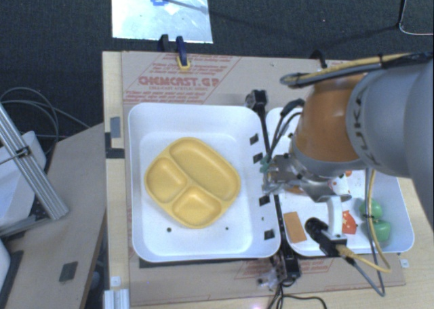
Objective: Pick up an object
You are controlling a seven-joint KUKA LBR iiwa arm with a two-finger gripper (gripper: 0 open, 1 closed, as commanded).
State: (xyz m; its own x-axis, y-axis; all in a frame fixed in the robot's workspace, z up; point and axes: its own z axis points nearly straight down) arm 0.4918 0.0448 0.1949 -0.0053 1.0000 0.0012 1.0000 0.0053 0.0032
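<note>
Grey and orange, the arm (352, 121) is the biggest thing we see, hanging low over the right bin (405, 223) and covering most of it. Its claw (308, 186) sits somewhere under the wrist hardware, and we cannot tell how wide it stands or whether it has anything in it; nothing shows as held.

Next in size, well off to the claw's left, lies the left bin (196, 116) with a yellow divided tray (192, 181) flat in its middle. That tray is wide and shallow, so we judge it a poor target for two fingers unless they take it by the rim.

Smaller pieces lie close to the claw in the right bin: an orange flat piece (293, 226) just below it, a red-orange piece (348, 222) beside the black fitting, and a green object (377, 223) further right, near the bin's wall.

To do this step well, we would settle on one of those near pieces, most likely the orange flat piece or the green object, centre the claw squarely over it, and come straight down clear of the bin divider. Flat pieces lie tight to the floor, so we would want the fingers to reach the floor before closing, then lift slowly and check that something actually came up.
</note>
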